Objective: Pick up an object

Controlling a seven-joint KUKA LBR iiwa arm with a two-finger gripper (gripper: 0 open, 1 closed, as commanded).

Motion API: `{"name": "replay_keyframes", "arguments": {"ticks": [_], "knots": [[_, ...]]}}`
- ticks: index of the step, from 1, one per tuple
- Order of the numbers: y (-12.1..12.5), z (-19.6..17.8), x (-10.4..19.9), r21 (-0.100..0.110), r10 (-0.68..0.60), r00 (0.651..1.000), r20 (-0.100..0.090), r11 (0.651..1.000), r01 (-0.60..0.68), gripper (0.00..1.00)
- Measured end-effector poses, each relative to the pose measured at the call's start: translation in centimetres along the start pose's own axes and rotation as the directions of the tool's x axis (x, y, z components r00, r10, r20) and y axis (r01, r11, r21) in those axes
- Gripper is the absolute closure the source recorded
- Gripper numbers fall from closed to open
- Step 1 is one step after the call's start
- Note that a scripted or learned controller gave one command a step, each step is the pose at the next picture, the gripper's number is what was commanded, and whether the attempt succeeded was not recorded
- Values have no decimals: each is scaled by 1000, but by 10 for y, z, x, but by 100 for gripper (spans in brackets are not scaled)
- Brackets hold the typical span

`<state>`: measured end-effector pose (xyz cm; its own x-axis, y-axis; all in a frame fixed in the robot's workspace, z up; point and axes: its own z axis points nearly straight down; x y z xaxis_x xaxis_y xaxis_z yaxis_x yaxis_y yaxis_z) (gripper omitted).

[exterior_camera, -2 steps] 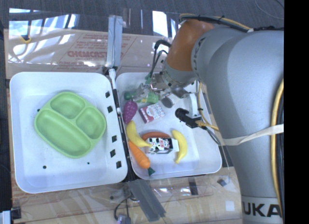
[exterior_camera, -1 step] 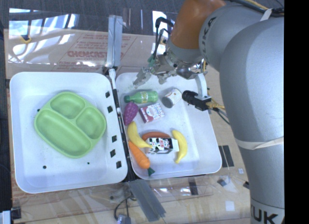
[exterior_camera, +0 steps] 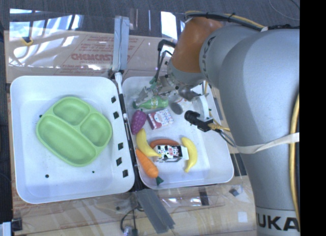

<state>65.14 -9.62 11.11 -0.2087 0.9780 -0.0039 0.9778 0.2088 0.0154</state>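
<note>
Bench top is pale wood grain with a flattened cardboard sheet [exterior_camera: 76, 52] bearing red print lying behind the bins; dark floor beyond. Two shallow white bins sit side by side, walls touching along the centre seam.

Left bin [exterior_camera: 20, 174]: holds one green divided plate [exterior_camera: 74, 130], three compartments, lying flat and roughly centred.

Right bin [exterior_camera: 219, 171]: holds the loose objects, clustered in its left and middle part.
- Green object [exterior_camera: 153, 104] near the back of the bin, directly under the gripper.
- Small pink-and-white carton [exterior_camera: 160, 119] just in front of it.
- Purple object [exterior_camera: 137, 122] by the left wall, beside the carton.
- Yellow banana [exterior_camera: 144, 145] below the purple object, touching or nearly touching the orange carrot [exterior_camera: 147, 165], which points toward the front left corner.
- Black-and-white patterned box [exterior_camera: 170, 152] in the middle, with a red item [exterior_camera: 164, 142] lying just behind it.
- Second yellow banana [exterior_camera: 190, 153] to the right of the box.

Arm: large grey body enters from the right, orange band above the wrist over the back of the right bin. Gripper [exterior_camera: 150, 93] is low in the back part of the right bin, at the green object. Cannot tell from this angle how wide it stands or whether it has hold of anything; the wrist hardware and cabling clutter that area. No object is seen lifted off the bin floor.
</note>
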Motion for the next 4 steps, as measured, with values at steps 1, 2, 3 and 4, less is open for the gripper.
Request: {"name": "replay_keyframes", "arguments": {"ticks": [1,2,3,4], "knots": [[-8,6,-13,-6,-145,989,1,989,145,0],[-38,-79,19,19,-32,999,-5,999,32,0],[-34,16,-45,11,-44,999,-4,999,44,0],[-52,15,-57,6,-295,956,-5,956,295,0]]}}
